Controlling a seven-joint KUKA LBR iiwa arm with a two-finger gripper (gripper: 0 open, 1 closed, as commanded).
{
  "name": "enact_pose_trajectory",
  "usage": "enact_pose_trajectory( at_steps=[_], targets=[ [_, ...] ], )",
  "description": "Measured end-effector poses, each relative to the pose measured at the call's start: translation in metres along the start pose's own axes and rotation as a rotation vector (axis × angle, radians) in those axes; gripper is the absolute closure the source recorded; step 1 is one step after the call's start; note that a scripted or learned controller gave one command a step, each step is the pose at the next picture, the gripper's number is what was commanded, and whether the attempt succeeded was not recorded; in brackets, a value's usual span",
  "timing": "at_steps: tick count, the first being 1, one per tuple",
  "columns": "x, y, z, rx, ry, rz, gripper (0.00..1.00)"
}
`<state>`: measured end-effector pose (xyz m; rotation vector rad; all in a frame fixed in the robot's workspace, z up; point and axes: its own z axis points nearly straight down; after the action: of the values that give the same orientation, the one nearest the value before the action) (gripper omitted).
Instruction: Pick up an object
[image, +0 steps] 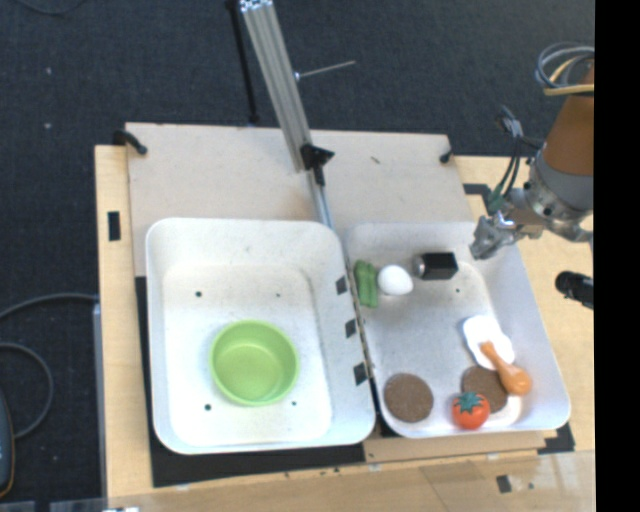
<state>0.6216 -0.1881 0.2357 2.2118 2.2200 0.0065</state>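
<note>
My pincer (487, 238) hangs over the back right rim of the right bin (535, 330); whether it is open or closed I cannot tell. Inside that bin, a black block (437, 265) lies just beside the pincer, an egg (395, 280) beyond it, and a tomato (470, 409) sits at the front edge.

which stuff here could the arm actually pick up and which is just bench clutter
Pickable: green bowl in the left bin; in the right bin, white egg, green piece, black block, brown discs, tomato, orange-handled tool.

Just there: metal pole, cardboard sheet, cables.
</note>
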Motion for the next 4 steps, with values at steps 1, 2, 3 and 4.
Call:
enact_pose_trajectory(
  at_steps=[1, 2, 3, 4],
  targets=[
    [-0.001, 0.001, -0.032, 0.003, 0.001, -0.001, 1.0],
    [0.041, -0.005, -0.033, 0.008, 0.003, -0.002, 1.0],
    [0.092, -0.02, -0.04, 0.008, 0.004, -0.003, 1.0],
    [0.152, -0.037, -0.034, 0.008, 0.004, -0.003, 1.0]
  ],
)
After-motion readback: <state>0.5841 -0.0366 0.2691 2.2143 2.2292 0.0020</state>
